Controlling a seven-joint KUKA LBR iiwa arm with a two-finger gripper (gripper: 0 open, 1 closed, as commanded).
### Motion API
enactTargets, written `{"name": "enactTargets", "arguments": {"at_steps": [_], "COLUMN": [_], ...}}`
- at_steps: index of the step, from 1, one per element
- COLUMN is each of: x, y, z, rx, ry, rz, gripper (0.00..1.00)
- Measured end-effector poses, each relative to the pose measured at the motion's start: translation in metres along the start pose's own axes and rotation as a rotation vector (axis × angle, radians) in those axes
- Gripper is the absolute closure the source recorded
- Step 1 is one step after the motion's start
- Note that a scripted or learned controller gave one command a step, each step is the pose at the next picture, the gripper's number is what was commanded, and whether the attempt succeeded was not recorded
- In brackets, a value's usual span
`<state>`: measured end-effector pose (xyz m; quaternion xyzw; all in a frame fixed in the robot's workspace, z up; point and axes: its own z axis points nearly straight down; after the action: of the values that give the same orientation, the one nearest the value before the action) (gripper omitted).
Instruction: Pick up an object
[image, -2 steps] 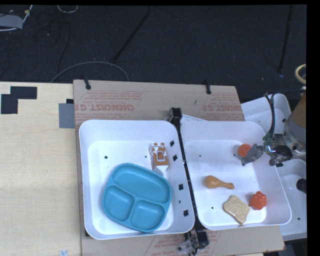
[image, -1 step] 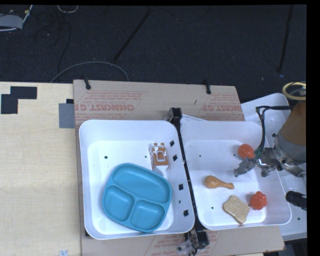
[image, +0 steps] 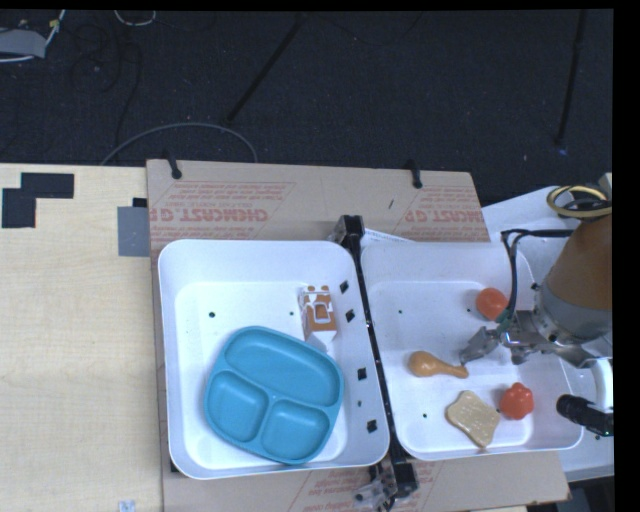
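Tan toast slice (image: 473, 417) lies flat beside a red strawberry (image: 516, 400).

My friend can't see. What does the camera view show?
A robot gripper hangs over the right bin, near a toy drumstick, toast and two red toys. The left bin holds a blue divided plate.

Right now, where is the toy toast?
The toast lies in the right bin, near its front edge, just below the chicken drumstick and left of a red strawberry.

One fixed camera looks down at a slant from above on both white bins (image: 200, 270).
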<state>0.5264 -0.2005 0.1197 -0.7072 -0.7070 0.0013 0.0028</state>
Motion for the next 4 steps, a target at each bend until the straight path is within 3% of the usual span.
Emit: {"name": "enactTargets", "arguments": {"at_steps": [1,2,4], "x": [0.001,0.0,-0.002], "y": [0.0,0.0,0.006], "z": [0.033,0.022,-0.063], "rx": [-0.002,-0.003,-0.008], "ry": [0.0,-0.001,-0.003], "rz": [0.0,0.003,-0.002], "gripper": [0.0,1.0,1.0]}}
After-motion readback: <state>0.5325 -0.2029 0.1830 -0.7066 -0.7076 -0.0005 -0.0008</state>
